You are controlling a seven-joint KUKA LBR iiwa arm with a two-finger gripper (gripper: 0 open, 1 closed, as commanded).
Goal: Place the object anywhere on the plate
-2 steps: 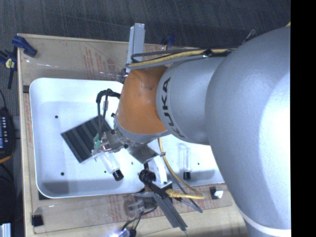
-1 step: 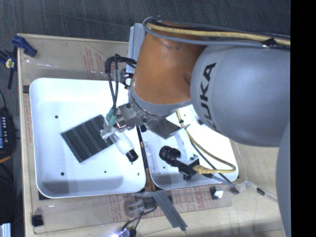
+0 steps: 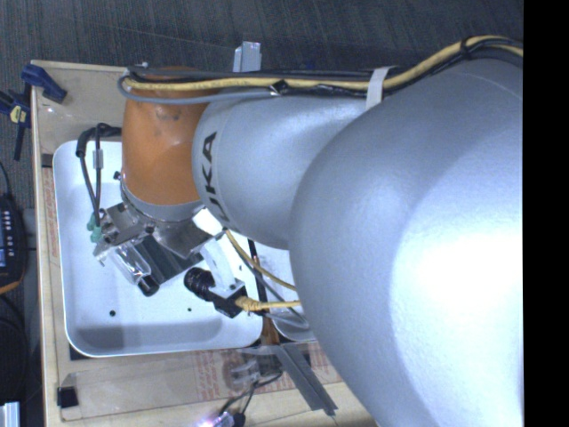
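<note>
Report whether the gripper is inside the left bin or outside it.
Inside: the gripper hangs within the left bin's white walls, above its floor, under the orange band.

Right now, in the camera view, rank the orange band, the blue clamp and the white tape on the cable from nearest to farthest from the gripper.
1. Orange band, just above the gripper.
2. Blue clamp, upper-left corner.
3. White tape, far upper right.
</note>
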